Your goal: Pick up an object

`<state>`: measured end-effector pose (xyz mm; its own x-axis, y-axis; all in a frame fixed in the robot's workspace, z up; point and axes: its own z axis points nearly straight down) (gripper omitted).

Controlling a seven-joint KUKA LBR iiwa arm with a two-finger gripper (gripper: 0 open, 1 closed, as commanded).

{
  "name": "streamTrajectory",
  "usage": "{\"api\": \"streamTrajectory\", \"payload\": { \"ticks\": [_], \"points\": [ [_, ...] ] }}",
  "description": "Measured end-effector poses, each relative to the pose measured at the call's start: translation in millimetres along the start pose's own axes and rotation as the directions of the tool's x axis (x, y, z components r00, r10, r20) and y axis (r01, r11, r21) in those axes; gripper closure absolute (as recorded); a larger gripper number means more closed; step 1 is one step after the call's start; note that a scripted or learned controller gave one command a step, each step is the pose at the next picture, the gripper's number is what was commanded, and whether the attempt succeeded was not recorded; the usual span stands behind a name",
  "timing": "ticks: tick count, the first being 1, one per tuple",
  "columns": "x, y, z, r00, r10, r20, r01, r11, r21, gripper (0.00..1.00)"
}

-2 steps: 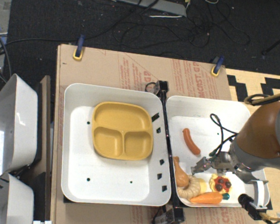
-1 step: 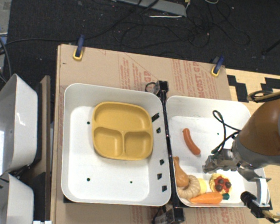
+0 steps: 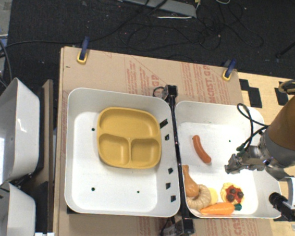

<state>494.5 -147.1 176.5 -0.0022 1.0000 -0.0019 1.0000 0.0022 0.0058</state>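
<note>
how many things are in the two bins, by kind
yellow divided plate, in the left bin: 1
sausage, in the right bin: 1
chicken drumstick: 1
pale curled piece, kind unclear: 1
carrot: 1
small pizza-like piece: 1
total: 6

We see a mustard-yellow tray (image 3: pixel 129 137), white bins (image 3: pixel 76 149), a reddish-orange sausage (image 3: pixel 202 149), an orange carrot (image 3: pixel 218 208), and a yellow slice dotted red and green (image 3: pixel 232 194).
</note>
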Motion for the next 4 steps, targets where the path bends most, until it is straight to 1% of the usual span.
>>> {"api": "streamTrajectory", "payload": {
  "ticks": [1,2,3,4],
  "points": [
    [-0.9,7.7,-44.4,1.000,-0.001,0.000,0.001,1.000,0.001,1.00],
    [-1.0,9.0,-72.5,1.000,-0.001,0.000,0.001,1.000,0.002,1.00],
    [51.7,17.1,-78.9,1.000,-0.006,-0.003,0.006,1.000,0.003,1.00],
    [105.0,21.0,-63.3,1.000,-0.006,-0.004,0.006,1.000,0.008,1.00]
  ]
}}
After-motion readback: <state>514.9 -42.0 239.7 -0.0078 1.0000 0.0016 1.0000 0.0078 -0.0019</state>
